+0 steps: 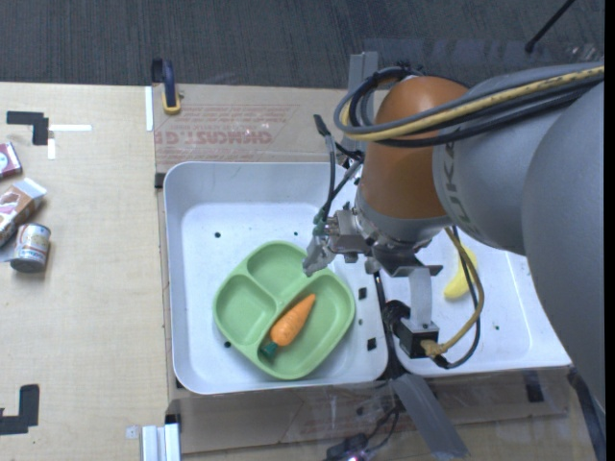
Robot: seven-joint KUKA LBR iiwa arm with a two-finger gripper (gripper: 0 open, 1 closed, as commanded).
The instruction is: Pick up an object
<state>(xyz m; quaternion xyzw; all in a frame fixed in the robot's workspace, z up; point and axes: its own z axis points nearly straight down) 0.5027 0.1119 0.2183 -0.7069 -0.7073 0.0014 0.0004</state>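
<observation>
Orange carrot (293, 319) lies in green plate's (246, 310) large compartment, just below and clear of fingers (315, 257); gripper (322, 254) hangs over plate's upper right rim, fingers close together, nothing between them; yellow banana (460, 279) right of fingers, in white bin (192, 257), partly hidden by arm

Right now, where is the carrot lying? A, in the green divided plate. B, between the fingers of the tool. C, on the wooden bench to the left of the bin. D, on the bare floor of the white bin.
A: the carrot rests in the large compartment of the green divided plate, which sits in the white bin, below the tool.
</observation>
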